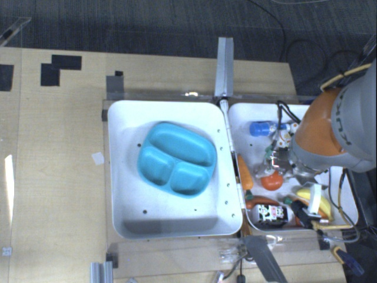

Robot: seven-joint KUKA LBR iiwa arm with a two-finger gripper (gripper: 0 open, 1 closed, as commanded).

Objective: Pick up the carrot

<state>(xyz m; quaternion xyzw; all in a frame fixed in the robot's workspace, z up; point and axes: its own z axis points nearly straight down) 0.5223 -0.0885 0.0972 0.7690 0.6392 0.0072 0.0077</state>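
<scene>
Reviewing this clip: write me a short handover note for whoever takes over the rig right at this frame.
End effector: down in the right bin, above a round orange-red item; whether it is open or shut cannot be told.
Carrot: lying lengthwise along the right bin's left wall, beside the end effector, not between its fingers.
Other things: blue bottle toward the bin's far side, yellow item and black-and-white pack near its front edge. Blue divided tray sits in the left bin.
Done: arm has reached into the bin.
Left: grasp and lift the carrot.
</scene>
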